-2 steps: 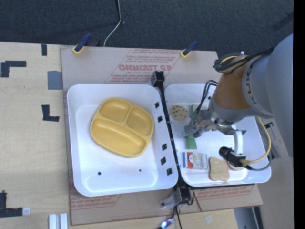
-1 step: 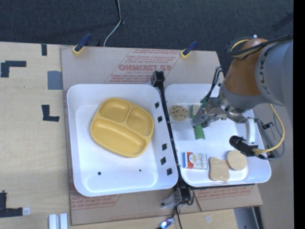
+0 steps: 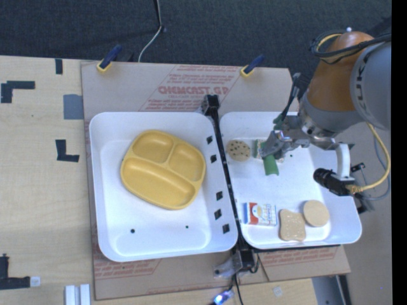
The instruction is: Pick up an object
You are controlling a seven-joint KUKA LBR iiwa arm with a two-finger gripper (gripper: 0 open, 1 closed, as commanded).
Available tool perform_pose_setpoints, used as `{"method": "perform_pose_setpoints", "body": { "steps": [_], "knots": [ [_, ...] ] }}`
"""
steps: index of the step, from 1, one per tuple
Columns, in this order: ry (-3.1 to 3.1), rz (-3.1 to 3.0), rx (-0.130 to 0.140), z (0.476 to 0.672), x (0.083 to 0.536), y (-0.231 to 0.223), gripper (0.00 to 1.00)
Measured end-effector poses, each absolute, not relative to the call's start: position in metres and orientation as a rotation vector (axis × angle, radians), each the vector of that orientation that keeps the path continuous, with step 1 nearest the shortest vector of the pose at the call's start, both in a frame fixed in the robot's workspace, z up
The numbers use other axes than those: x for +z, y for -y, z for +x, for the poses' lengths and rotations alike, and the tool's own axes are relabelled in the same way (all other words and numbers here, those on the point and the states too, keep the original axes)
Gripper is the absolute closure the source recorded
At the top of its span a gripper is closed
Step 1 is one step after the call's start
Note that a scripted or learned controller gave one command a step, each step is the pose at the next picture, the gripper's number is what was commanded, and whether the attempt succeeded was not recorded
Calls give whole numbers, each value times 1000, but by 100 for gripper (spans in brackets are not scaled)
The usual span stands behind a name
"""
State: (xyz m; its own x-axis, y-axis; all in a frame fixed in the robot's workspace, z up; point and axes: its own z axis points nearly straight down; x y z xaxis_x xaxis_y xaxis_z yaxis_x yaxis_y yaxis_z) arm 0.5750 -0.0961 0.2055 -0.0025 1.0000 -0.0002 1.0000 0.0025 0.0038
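Over the right shallow white bin, the end effector pinches a small green cylinder; a round speckled cookie, small printed carton, toast slice and tan disc lie there. Left white bin holds a yellow divided plate on the cardboard-covered worktop.

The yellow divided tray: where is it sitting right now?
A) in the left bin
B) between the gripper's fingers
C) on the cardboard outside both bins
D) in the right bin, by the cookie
A: the yellow divided tray lies flat on the floor of the left bin, while the cookie and the gripper are over in the right bin.
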Motion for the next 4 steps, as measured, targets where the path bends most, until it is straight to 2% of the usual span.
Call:
{"method": "perform_pose_setpoints", "body": {
  "steps": [1,2,3,4],
  "knots": [
    [-2222,2218,3,576,243,96,100],
    [-2230,2216,-1,567,236,38,100],
    [-2230,2217,-3,571,222,-11,100],
    [-2231,2215,0,569,232,-65,100]
  ]
}}
